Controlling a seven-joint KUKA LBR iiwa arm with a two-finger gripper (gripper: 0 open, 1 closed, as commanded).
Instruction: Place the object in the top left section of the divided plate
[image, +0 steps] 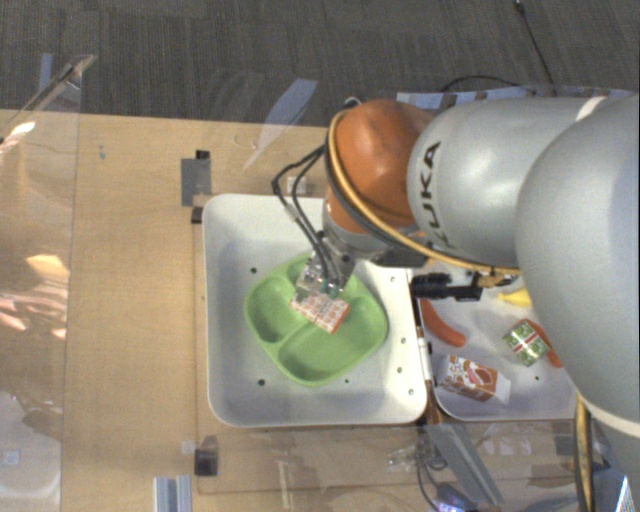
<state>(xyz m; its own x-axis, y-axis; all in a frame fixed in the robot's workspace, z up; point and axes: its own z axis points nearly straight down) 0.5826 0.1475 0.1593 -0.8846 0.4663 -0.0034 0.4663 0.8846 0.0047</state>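
Down over the green divided plate (300, 350), the gripper (323, 285) hangs from the grey arm (500, 170) with its tip right at a small red-and-white carton (322, 308); whether it is clamped on the carton cannot be told from this angle. That carton sits just below the gripper, on the ridges where the plate's sections meet, its long axis slanting from upper left to lower right. Outward, the plate lies in the left white bin (235, 300), while the right bin (530, 405) holds a brown carton (470, 378), a sausage (443, 322) and a small red-and-green box (528, 342).
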